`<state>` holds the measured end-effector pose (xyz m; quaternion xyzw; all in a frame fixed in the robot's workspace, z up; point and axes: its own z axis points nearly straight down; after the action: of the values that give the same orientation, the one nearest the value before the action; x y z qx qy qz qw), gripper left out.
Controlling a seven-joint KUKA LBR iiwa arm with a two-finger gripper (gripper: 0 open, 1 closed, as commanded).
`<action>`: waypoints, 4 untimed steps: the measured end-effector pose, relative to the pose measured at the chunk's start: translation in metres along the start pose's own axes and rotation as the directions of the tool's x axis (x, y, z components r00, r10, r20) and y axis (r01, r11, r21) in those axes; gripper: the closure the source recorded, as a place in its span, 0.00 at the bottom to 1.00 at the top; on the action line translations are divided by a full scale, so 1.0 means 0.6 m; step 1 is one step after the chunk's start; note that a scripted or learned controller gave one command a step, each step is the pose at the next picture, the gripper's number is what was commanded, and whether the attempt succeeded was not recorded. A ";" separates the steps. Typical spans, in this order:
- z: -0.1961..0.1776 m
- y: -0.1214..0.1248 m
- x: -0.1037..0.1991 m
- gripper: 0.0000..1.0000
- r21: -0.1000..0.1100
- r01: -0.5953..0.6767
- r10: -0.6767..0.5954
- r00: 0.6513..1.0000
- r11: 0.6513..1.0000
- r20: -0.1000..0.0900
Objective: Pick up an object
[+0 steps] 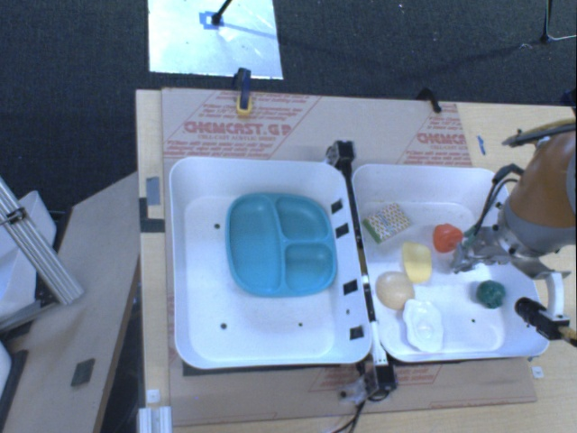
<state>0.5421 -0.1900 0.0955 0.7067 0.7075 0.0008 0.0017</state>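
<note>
Since the task only asks for any object, candidates: red piece [446, 237], yellow block [416, 262], green ball [490, 293], all loose in the right bin [424, 180].
Gripper [465, 258]: low between red piece and yellow block, likely lining up on one.
Jaws: cannot tell whether open or closed.
Left bin [203, 269]: holds a blue divided tray [279, 244], well apart.
</note>
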 end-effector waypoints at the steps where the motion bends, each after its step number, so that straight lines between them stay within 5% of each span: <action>1: -0.108 0.004 0.002 1.00 -0.004 0.003 -0.003 1.000 1.000 0.001; 3: -0.263 0.014 0.004 1.00 -0.002 0.004 -0.004 1.000 1.000 0.001; 4: -0.247 0.028 0.103 1.00 0.001 0.009 -0.009 1.000 1.000 -0.003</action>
<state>0.5582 -0.1280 0.2436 0.7034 0.7108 0.0015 0.0003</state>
